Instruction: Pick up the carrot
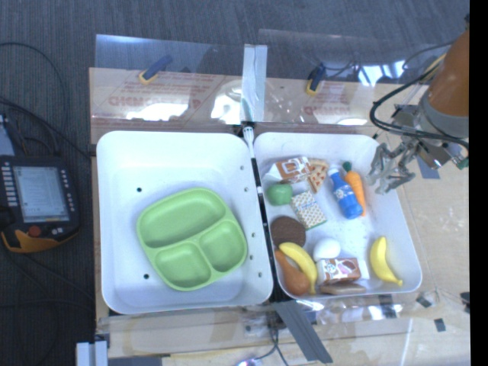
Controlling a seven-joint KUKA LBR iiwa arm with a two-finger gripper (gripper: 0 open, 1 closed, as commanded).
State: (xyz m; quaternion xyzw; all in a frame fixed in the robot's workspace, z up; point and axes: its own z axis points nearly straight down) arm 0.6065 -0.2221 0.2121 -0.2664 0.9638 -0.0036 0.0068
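Evidently approach — the two-finger gripper (390, 175), fingers spread and holding nothing, hangs just right of the small orange carrot (356, 187) beside the blue bottle (345, 196); next, shift left and descend.

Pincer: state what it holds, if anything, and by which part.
Nothing is held. The pincer hovers over the right bin's far right edge, apart from the carrot, which lies in the bin beside the blue bottle.
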